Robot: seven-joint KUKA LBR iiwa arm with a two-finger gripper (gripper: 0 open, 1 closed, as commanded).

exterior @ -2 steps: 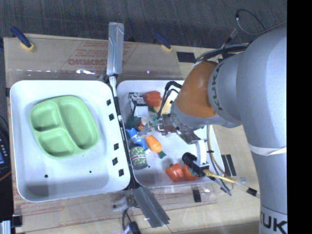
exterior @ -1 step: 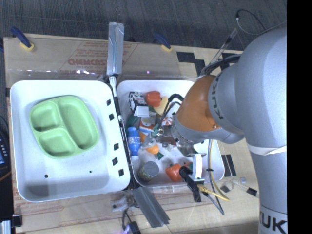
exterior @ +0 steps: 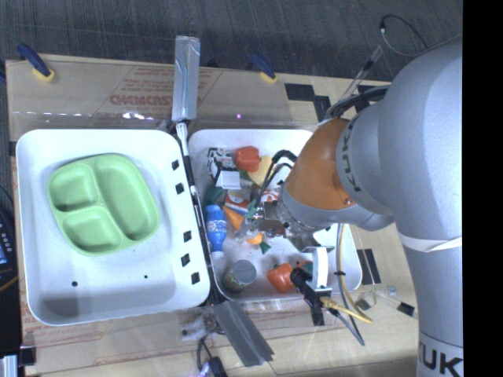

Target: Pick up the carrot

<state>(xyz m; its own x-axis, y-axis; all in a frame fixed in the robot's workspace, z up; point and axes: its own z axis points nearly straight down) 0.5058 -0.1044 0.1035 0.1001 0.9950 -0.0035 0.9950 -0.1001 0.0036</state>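
The grey arm (exterior: 409, 132) reaches in from the right, orange-banded wrist bent down, its hand (exterior: 255, 222) lowered.

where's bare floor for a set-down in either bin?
Left bin: bare floor below the green tray, toward the near wall. Right bin: crowded, with blue bottle, grey can and orange pieces packed beside the gripper.

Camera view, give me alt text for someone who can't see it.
A grey and orange robot arm reaches down into the right white bin, cluttered with small items including a blue bottle. The left bin holds a green divided tray.
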